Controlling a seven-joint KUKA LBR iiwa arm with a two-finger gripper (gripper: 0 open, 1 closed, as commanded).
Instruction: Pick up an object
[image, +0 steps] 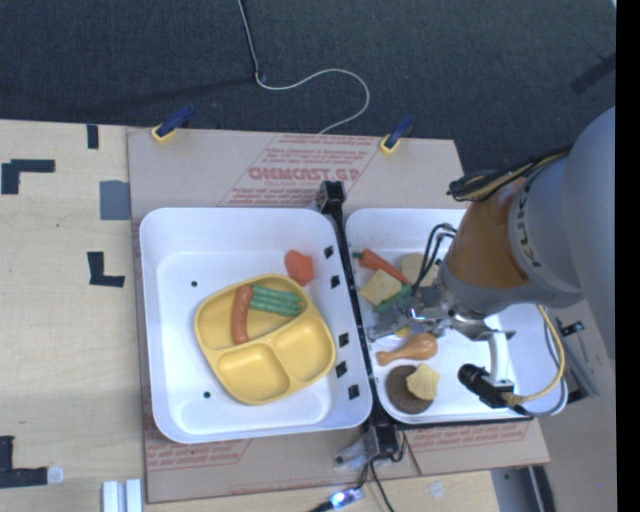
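Observation:
The right bin (520, 405) holds several toy foods: an orange carrot (377, 262), a yellow cheese wedge (379, 289), a tan round piece (416, 268), a chicken drumstick (411, 349) and a brown round piece (401, 392) with a yellow chunk (425, 380) on it. My gripper (397, 318) is low in this bin, just above the drumstick and right of the cheese wedge. A small green item (402, 297) lies at its upper edge. The arm's orange band (480, 245) and grey body cover the bin's right half.
The left bin (170, 300) holds a yellow divided plate (262, 370) with a sausage (241, 312) and green beans (275, 300) on it. An orange-red piece (298, 266) lies beside the plate. A black divider (345, 300) separates the bins. A black cable (490, 385) hangs near the arm.

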